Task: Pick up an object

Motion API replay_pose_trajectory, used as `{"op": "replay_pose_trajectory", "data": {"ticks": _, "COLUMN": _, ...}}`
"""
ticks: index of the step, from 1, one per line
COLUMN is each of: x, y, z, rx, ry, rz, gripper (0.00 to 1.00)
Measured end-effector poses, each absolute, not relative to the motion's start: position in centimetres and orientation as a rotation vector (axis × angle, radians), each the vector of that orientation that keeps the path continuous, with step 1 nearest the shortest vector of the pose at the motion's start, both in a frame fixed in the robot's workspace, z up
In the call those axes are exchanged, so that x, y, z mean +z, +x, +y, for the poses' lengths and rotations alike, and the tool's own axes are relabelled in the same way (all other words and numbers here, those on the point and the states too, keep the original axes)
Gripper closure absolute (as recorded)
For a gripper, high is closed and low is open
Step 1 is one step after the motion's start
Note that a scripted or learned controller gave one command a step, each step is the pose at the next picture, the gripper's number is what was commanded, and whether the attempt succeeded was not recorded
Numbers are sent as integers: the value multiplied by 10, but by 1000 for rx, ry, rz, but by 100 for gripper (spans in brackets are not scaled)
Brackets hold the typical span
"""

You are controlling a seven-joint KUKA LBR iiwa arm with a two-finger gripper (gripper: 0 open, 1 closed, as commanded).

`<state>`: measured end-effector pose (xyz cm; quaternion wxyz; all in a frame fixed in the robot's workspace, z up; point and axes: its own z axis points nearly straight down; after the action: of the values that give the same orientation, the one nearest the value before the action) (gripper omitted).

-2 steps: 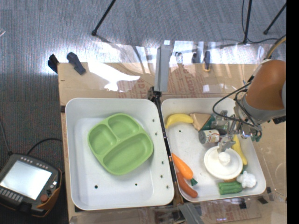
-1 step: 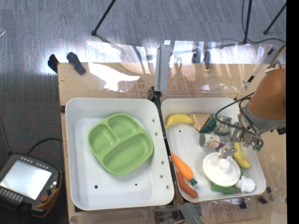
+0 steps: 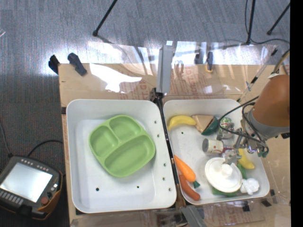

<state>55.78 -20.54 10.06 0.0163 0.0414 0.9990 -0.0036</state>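
Observation:
The right bin (image 3: 189,141) holds a mix of toy foods. A yellow banana (image 3: 181,122), a tan bread wedge (image 3: 203,122) and a dark green piece (image 3: 211,127) lie along its far side. An orange carrot (image 3: 185,169) and a red sausage (image 3: 190,190) lie at its near left. A white round dish (image 3: 222,175) sits near the front, with a small pale can (image 3: 213,145) on its side just behind it. My gripper (image 3: 231,151) hangs low between the can and a yellow piece (image 3: 246,162), just above the dish's far edge.
In the left bin (image 3: 75,174) lies a green divided plate (image 3: 122,144). A white knobbly item (image 3: 250,186) sits in the right bin's front right corner. The arm's orange band (image 3: 279,100) hovers over that bin's right wall. A tablet (image 3: 26,183) rests on the floor at left.

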Motion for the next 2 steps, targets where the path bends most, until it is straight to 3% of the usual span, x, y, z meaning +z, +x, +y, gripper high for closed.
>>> {"op": "replay_pose_trajectory", "data": {"ticks": 1, "x": 99, "y": 530, "z": -212, "rx": -9, "ry": 99, "rz": 3111, "gripper": 0}}
{"op": "replay_pose_trajectory", "data": {"ticks": 2, "x": 110, "y": 530, "z": -209, "rx": -4, "ry": 90, "rz": 3119, "gripper": 100}}
